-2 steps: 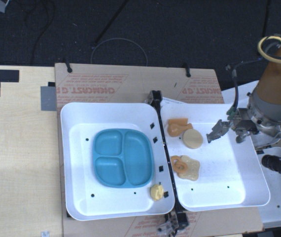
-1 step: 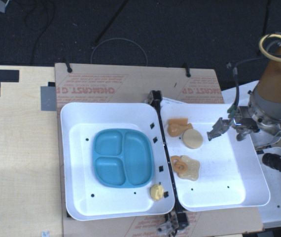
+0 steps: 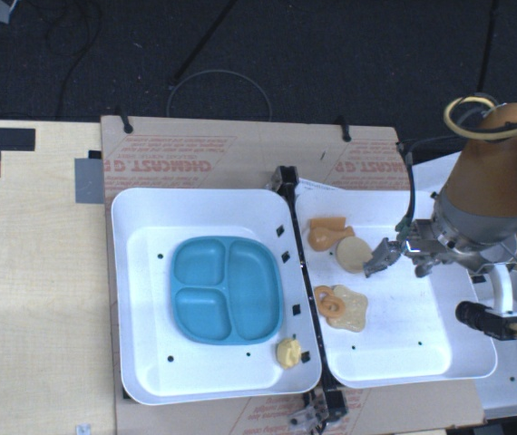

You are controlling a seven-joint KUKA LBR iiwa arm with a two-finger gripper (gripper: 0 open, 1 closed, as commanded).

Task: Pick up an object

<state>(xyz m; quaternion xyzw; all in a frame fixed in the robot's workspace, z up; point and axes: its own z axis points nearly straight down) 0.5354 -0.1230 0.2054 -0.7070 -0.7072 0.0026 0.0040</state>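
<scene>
Counter [image 3: 32,270] bearing two white bins: left bin [image 3: 141,211] with big blue divided plate [image 3: 225,290] at its middle and small yellow lump [image 3: 288,352] in its near right corner, both well apart from the work. Right bin [image 3: 404,352] with orange piece [image 3: 327,234] near far left corner, pale round object [image 3: 353,254] just beside it, flat cream-and-orange piece [image 3: 342,306] by left wall. Hand [image 3: 387,255] hovering just right of pale round object, nothing between fingers, spread impossible to tell; best to centre over round object, drop straight, avoiding orange neighbour and divider wall.
</scene>
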